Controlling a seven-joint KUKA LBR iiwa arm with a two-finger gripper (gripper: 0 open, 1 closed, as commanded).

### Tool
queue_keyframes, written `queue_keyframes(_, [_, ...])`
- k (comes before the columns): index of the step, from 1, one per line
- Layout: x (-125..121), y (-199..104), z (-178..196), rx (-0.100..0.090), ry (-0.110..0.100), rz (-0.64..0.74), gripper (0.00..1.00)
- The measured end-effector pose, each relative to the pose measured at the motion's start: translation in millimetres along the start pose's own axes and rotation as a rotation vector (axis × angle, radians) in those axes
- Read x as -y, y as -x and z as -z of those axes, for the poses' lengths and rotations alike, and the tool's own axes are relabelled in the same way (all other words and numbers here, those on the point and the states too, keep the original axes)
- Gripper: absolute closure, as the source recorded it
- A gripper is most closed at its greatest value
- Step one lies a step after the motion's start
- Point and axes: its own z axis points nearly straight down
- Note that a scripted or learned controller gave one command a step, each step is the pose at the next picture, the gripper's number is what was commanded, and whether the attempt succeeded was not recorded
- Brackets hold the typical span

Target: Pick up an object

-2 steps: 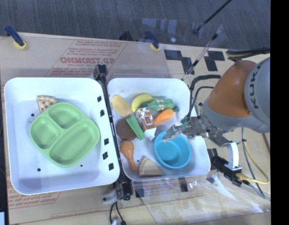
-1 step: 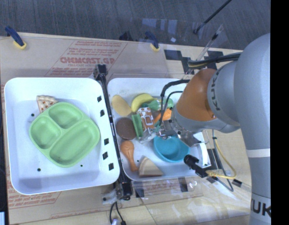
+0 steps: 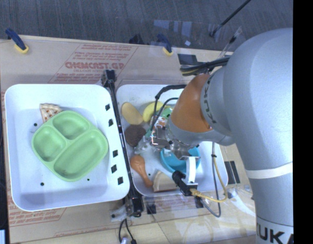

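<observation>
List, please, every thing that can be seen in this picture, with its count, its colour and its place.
White bins: 2, side by side on the bench; left bin, right bin.
Divided plate: 1, light green, three compartments, in the left bin.
Wedge-shaped piece: 1, tan and patterned, in the left bin, partly under the plate's far edge.
Oval item: 1, tan, far part of the right bin.
Yellow item: 1, beside the oval one, partly behind the arm.
Dark brown round item: 1, middle of the right bin.
Drumstick-like item: 1, orange-brown, near part of the right bin.
Blue dish: 1, right bin, partly under the arm.
Clamps: 2, blue and yellow, far bench edge.
Arm: 1, grey with orange band, over the right bin.
</observation>
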Motion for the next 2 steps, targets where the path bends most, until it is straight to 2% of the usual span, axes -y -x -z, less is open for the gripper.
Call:
queue_keyframes(1, [-84.2, -4.5, 2.1, 0.003, 0.002, 0.16, 0.0])
queue_keyframes(2, [-79.5, -0.5, 13.8, 0.005, -0.028, 0.167, 1.0])
